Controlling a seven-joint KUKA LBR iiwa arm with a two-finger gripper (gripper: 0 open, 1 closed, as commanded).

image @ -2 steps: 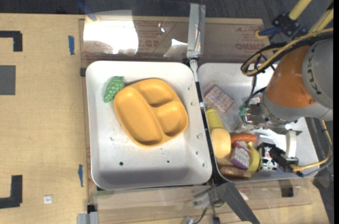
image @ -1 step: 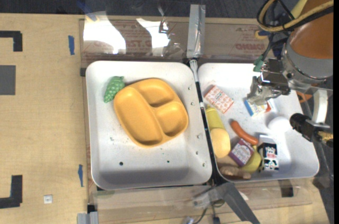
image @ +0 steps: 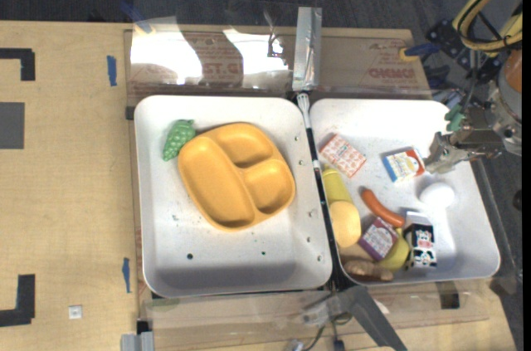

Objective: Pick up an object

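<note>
My gripper [image: 441, 152] hangs over the right side of the right bin [image: 473, 250], just right of a small blue, white and red carton [image: 404, 164] and above a white round object [image: 437, 194]. Nothing can be seen held in it. Lower in this bin lie an orange-red sausage shape [image: 382, 207], a yellow bottle [image: 336, 186], a yellow lemon [image: 345, 223], a purple box [image: 378, 240] and a black-and-white carton [image: 421, 246]. A red-patterned packet [image: 343, 155] lies near the bin's top left.
The left bin [image: 158, 258] bears a large yellow divided plate [image: 236, 173] with a green bunch [image: 177, 138] at its upper left. A clear plastic sheet and a taped post [image: 306, 51] stand behind the bins. Yellow cables [image: 489, 1] hang at the top right.
</note>
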